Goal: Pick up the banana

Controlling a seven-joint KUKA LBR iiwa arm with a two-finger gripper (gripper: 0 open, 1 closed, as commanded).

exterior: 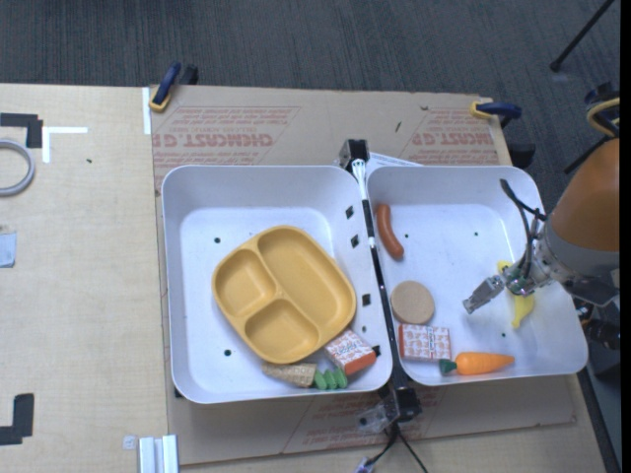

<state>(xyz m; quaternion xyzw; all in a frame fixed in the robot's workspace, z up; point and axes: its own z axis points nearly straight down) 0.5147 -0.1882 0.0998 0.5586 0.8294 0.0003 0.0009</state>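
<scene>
Two shallow white bins side by side on a cardboard sheet [296, 131] over the tabletop [79, 294]. In the right bin [463, 190]: banana [522, 306] near the right wall, about halfway down, lying roughly lengthwise toward the front edge, partly covered at its upper end by the tool [498, 289]. Tool reaching in from the right edge, low over the bin floor, one grey finger [481, 295] pointing left away from the banana; cannot tell how far apart the fingers stand, and nothing seen clamped between them. Just above the tool, the arm's orange band [596, 200]. Also in the right bin: a sausage [389, 231] beside the left wall, a round tan cookie [413, 303] below it, a red-and-white box [426, 343] near the front-left corner, a carrot [479, 364] along the front edge. In the left bin [197, 205]: a yellow divided plate [284, 293] at centre, with a small carton [350, 353], a green vegetable [332, 378] and a tan piece [289, 373] at the front-right corner.
</scene>
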